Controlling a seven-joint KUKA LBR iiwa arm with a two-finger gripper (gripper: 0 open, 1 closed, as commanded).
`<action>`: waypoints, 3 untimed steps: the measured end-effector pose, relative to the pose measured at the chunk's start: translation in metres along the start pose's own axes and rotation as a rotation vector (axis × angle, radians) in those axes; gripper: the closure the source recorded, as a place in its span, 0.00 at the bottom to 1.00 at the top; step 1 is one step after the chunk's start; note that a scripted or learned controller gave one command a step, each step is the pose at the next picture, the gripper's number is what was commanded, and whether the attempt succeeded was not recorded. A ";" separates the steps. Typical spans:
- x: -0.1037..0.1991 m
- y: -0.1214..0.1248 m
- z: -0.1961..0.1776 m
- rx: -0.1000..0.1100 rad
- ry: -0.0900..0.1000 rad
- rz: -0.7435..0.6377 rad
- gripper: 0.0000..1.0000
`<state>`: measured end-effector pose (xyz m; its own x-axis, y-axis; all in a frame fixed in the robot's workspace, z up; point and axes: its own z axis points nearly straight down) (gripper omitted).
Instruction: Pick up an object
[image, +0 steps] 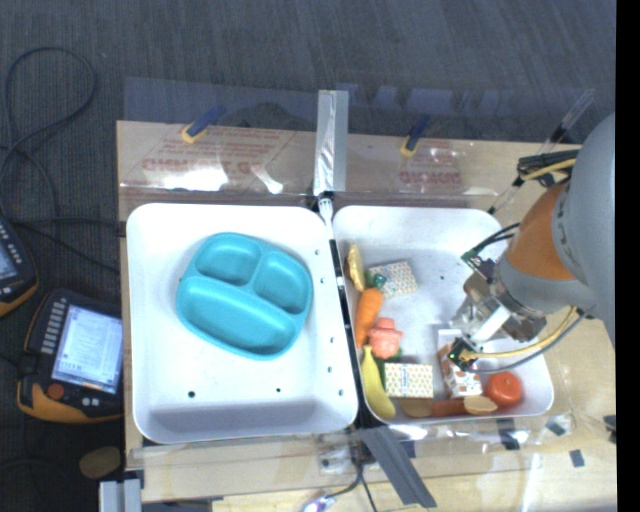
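My gripper (462, 352) hangs low over the right bin (440, 228), toward its front right part. Just under its tip stands a small red and white carton (463, 382), with a red tomato (506, 389) to that carton's right. A patterned box (409, 380) lies left of the carton. Along the bin's left side are a carrot (369, 307), a pink and red fruit with a green top (385, 339) and a yellow banana (373, 386). Nothing shows as lifted off the bin floor.
A second patterned box (393, 277) and a small yellow piece (353, 266) lie at the right bin's back left. Brown pieces (452, 406) rest along its front wall. The left bin (150, 330) holds a blue divided plate (245, 292).
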<state>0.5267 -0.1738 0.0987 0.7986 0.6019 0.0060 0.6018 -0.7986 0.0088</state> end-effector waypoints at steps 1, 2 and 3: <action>0.000 0.000 0.000 0.001 -0.001 0.000 0.00; 0.042 -0.044 0.009 -0.004 -0.002 0.419 0.00; 0.019 0.027 0.010 -0.001 -0.004 0.440 0.00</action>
<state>0.5577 -0.1839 0.0887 0.9789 0.2041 0.0056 0.2041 -0.9789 0.0073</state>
